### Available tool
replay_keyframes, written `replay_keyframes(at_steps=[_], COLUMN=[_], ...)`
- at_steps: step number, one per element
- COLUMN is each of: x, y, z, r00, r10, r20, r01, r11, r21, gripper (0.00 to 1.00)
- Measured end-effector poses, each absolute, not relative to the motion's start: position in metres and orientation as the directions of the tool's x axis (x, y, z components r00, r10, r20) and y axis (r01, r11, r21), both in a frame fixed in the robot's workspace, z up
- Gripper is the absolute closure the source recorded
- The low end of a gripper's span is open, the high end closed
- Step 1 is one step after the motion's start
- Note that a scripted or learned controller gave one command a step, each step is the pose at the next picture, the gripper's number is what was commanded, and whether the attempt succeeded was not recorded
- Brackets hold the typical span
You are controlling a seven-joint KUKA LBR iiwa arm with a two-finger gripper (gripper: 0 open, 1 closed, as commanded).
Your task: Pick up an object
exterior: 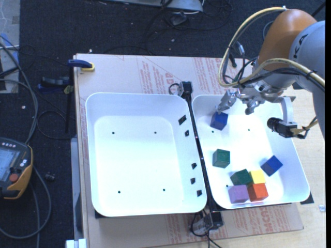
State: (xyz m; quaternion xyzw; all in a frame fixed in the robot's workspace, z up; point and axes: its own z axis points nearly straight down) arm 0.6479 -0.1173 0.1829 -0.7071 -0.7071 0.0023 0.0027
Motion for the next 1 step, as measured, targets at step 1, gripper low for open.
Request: replay_keyframes(at_steps=[1], x=[0.668], y=[-0.1233], z=[0.0836], r00=[0.0], r10=[1.0], r20=[0.001], r01=[1.0], r11=[0.0], r21=[-0.007], gripper=[0.0])
